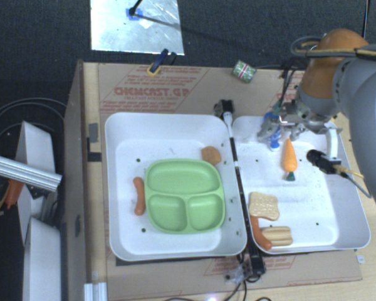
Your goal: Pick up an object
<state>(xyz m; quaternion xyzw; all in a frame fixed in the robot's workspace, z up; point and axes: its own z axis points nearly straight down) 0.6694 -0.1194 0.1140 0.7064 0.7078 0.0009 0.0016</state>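
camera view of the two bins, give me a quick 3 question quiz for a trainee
1. True or false: the green divided plate lies in the left bin.
2. Which item lies closest to the gripper? A) the carrot B) the toast slice C) the sausage
3. Fill in: the hot dog bun lies in the ____ bin.

Key
1. True. The plate lies in the left bin, with the sausage just left of it.
2. A. The carrot lies just below and right of the gripper in the right bin.
3. Right, near its front edge, below the toast slice.
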